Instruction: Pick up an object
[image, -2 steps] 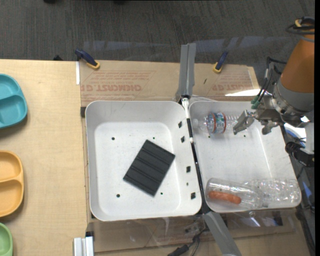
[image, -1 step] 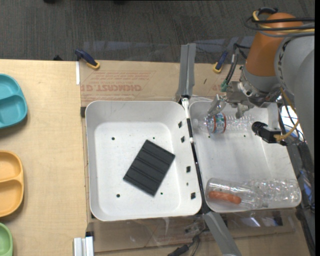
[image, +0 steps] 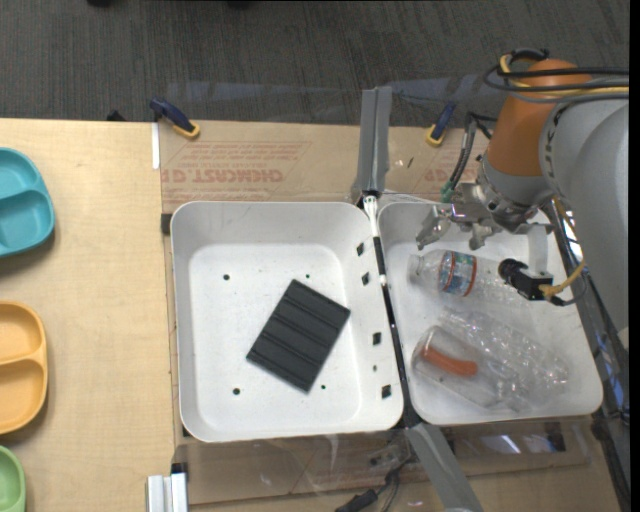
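Red print on the cardboard (image: 262, 160) behind the bins runs upside down and mirrored; it seems to read CHEMCRETE, though not surely. A clear bottle (image: 462, 272) in the right bin (image: 578, 398) has a blue and red label, too small to read. The arm (image: 560, 130) reaches in from the right, wrist bent down over that bin's far edge. The gripper (image: 455, 228) hangs just above the bottle, fingers spread apart, holding nothing. A black pad (image: 298, 334) lies in the left bin (image: 200, 300).

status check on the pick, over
Gripper open, above right bin's far end, holding nothing. Clear bottle just below it. Clear container with orange item nearer; black slab in left bin.
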